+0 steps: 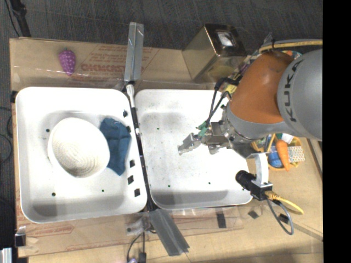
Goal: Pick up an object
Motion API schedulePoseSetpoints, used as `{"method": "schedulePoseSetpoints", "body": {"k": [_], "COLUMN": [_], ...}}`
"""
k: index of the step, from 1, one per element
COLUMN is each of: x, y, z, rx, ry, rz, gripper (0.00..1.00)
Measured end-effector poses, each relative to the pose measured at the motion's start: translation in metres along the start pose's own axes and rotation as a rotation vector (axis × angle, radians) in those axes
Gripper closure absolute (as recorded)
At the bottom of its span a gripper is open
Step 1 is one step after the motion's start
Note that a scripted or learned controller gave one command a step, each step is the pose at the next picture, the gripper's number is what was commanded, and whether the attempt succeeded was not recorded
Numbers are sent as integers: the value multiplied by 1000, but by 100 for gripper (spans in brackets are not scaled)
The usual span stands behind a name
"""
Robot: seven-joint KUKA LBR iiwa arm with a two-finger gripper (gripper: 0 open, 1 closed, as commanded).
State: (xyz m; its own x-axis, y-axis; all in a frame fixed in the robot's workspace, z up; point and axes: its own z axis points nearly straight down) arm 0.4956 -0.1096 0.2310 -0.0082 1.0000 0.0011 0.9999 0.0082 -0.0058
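Leftward, white dome (pixel 79 146), blue cloth (pixel 117 144), left bin (pixel 33 207)

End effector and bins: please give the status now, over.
End effector over right bin, nothing seen in it. White hat and blue cloth touching in left bin. Divider between them and arm.

A robotics lab: an industrial KUKA arm (pixel 274 92) reaches over two white bins (pixel 33 201) set on a cardboard-covered worktop (pixel 164 56), cables (pixel 216 106) trailing, dark carpet (pixel 82 4) beyond.
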Motion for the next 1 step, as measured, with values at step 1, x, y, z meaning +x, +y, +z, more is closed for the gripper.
{"method": "schedulePoseSetpoints", "body": {"k": [1], "x": [4], "y": [41], "z": [-70], "rx": [-4], "ry": [-2], "rz": [389], "gripper": [0]}}
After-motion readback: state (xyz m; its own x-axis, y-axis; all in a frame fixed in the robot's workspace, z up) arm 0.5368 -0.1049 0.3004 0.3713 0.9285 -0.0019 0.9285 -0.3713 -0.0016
